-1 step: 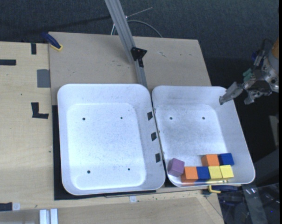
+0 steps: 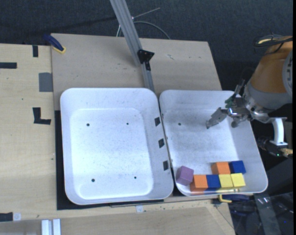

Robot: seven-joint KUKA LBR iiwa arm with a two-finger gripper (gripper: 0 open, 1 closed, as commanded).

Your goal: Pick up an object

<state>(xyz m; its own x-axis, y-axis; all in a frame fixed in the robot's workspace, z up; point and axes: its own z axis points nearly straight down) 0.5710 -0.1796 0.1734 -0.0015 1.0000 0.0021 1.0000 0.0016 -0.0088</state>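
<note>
near the front of the right bin (image 2: 246, 153) sit blocks: a purple block (image 2: 185, 174), orange (image 2: 200, 181), blue (image 2: 213, 181), yellow ones (image 2: 232, 180). the left bin (image 2: 69, 131) lies beside. farther back, the gripper (image 2: 222, 117) hangs above the right bin's floor, jaws parted, holding nothing

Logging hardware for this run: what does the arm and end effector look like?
The arm is bulky and rounded, with a broad orange band and a grey section at the far right. The end effector is a small grey metal unit with dark thin fingers and dark fittings and cabling at the wrist. A white bracket-like piece sits just below the wrist. No markings are legible.
</note>
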